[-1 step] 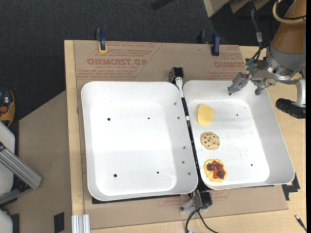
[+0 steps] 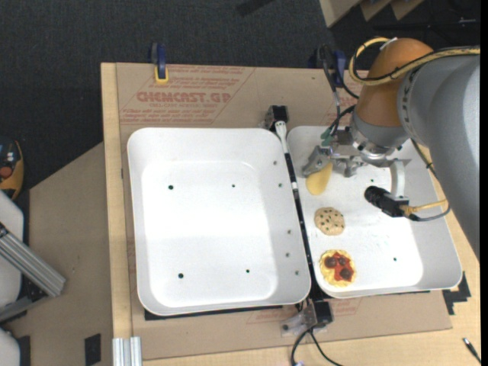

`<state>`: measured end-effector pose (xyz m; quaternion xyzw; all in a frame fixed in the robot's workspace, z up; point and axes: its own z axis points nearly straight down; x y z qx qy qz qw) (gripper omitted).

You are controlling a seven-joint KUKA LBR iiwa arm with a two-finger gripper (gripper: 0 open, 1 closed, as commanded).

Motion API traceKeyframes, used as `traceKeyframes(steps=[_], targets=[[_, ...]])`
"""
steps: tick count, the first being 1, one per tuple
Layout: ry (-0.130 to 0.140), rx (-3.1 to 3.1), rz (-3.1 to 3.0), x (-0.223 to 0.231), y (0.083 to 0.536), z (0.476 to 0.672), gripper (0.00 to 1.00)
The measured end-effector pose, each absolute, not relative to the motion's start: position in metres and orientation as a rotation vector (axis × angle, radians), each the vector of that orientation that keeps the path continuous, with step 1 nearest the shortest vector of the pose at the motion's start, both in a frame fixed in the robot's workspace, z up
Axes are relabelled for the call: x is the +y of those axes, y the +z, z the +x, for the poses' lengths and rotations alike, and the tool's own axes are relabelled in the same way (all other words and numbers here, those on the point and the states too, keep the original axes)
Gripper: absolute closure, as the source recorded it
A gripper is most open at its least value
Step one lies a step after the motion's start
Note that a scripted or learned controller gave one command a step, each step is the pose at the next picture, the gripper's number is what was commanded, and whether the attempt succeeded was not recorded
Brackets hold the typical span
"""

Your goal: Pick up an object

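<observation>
Seen from above at a slant, two shallow white bins sit side by side on a brown board printed with red lettering.

The left bin takes up the middle of the frame. Its floor shows four small dark dots, two toward the top and two toward the bottom.

The right bin lies in the right half of the frame, and its upper part is covered by the arm. Three pieces of toy food lie along its left side, close to the wall shared with the other bin. Uppermost is a pale yellow piece, elongated and tilted. Below it, apart from it, lies a round cookie with dark chips. Lower again, near the bin's bottom left corner, lies a small round pizza with red and dark topping. A few dark dots mark the bin floor here too.

The grey arm with its orange band comes in from the upper right of the frame and bends down over the top of the right bin. The gripper hangs at the upper left of that bin, directly above the yellow piece and seemingly touching its top end. Whether its jaws are spread or closed cannot be told from this angle, nor whether they have hold of the piece. A black part with a yellow cable hangs just below the wrist, right of the cookie.
</observation>
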<state>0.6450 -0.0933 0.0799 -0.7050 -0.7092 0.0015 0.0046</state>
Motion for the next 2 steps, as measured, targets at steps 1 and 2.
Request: traceKeyframes(steps=[1,2], targets=[[-0.004,-2.226,-2.224,-0.099,0.099,0.648,1.0],[-0.013,-2.234,-2.217,-0.03,0.202,0.629,1.0]])
